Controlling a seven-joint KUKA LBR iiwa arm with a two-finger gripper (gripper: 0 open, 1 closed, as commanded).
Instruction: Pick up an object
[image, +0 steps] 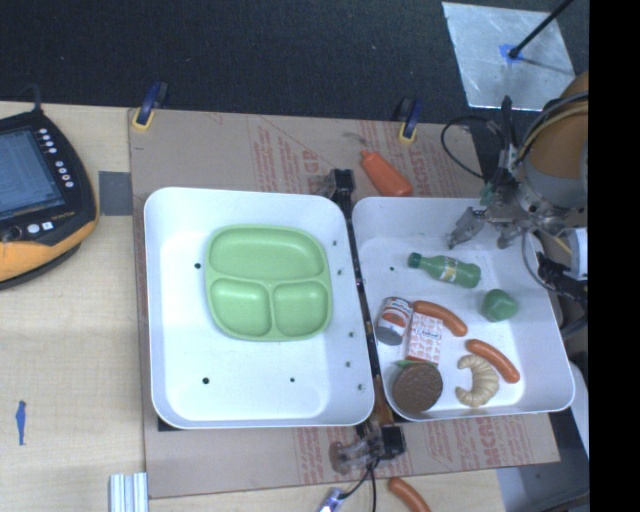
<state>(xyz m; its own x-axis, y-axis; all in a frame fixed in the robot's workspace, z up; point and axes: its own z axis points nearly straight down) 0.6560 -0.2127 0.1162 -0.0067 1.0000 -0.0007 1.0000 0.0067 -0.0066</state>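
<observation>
Wood bench (70, 360) w/ cardboard sheet (250, 150) under 2 white bins side by side. Dark floor behind bench at top of frame.

Claw (488, 228) sits over upper rim of right bin (560, 400), arm coming in from right. Fingers (462, 232) look spread apart, nothing between them, not touching any item.

Relative to claw:
- green bottle (445, 268): just below, slightly left, lying on its side, closest item, not in contact
- green round obj (499, 304): below, a bit right, apart from bottle
- sausage (440, 316): further below-left, touching top of red/white packet (425, 338)
- small can (394, 320): below-left, just beside packet, near bin's left wall
- brown round disc (416, 387): far below-left, at bin's bottom edge
- croissant (479, 381): well below, just beside 2nd sausage (493, 360) which lies to its upper right
- orange carrot-like obj (385, 174): up-left of claw, outside bins on cardboard
- another orange obj (410, 493): far below, outside bins, near frame bottom

Left bin (170, 300): well left of claw, holds green 3-compartment tray (268, 282), flat, roughly centred.

Other: teach pendant (38, 195) far left on bench, screen lit. 2 blue/yellow clamps (150, 104) on top edge of cardboard, 2nd clamp (407, 117) up-left of claw. Black bracket (342, 184) between bins at top; cables + bracket (365, 452) at bottom junction.
</observation>
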